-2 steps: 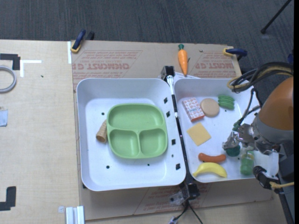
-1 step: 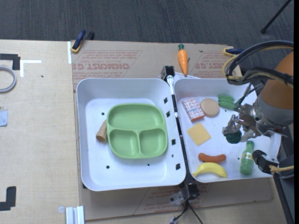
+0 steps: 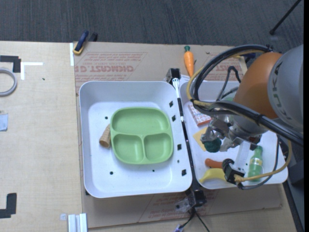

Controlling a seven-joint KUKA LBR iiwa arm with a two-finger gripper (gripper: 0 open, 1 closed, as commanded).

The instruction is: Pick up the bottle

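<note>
Looking down at the right bin (image 3: 282, 178), I see the bottle (image 3: 254, 162) lying near its front right corner. It is small and light green, with a white part at its upper end. It lies flat. Its long way runs from the near edge of the bin toward the back, tipped a little to the left. I think the white end is the cap and it points away from me, but it is too small to be sure.

I guess the bottle is plastic, light and hard, and smooth enough to slip or roll. I would pinch it across the fat green middle, with the fingers on its two long sides (not on the thin white end).

The gripper (image 3: 219, 139) hangs over the middle of the same bin, just left of the bottle. The arm (image 3: 270, 88) and its black cables (image 3: 217, 64) cover much of it, so I cannot tell how its claw is set. I see nothing held in it.

Close by lie a yellow banana (image 3: 212, 175) and a small orange thing (image 3: 212, 163). The left bin (image 3: 91, 144) holds a green plate (image 3: 142, 135) and a cork-like stub (image 3: 105, 137).
</note>
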